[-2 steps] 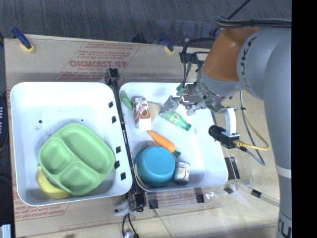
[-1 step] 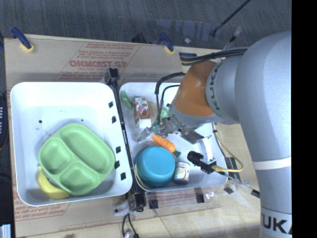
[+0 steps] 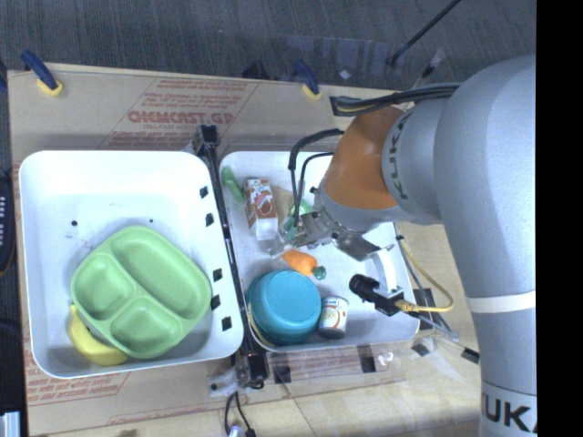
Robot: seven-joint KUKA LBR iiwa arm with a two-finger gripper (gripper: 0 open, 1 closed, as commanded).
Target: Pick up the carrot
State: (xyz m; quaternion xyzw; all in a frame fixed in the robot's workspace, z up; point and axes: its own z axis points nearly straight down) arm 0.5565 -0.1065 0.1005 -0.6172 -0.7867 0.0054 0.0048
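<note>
Camera view, read from near to far: in the right bin (image 3: 393,340) one blue bowl (image 3: 285,306) and one small can (image 3: 333,317) are seen at the near edge, and the carrot (image 3: 301,263) lies just behind the bowl, on the bin floor. The gripper (image 3: 310,228) is held just above and beside the carrot; whether it is released or clenched cannot be told. The carrot is judged not yet lifted, so grasp and lift remain. Farther back one carton (image 3: 260,201) is counted. In the left bin (image 3: 36,244) one green tray (image 3: 141,289) rests over one yellow item (image 3: 86,346).
</note>
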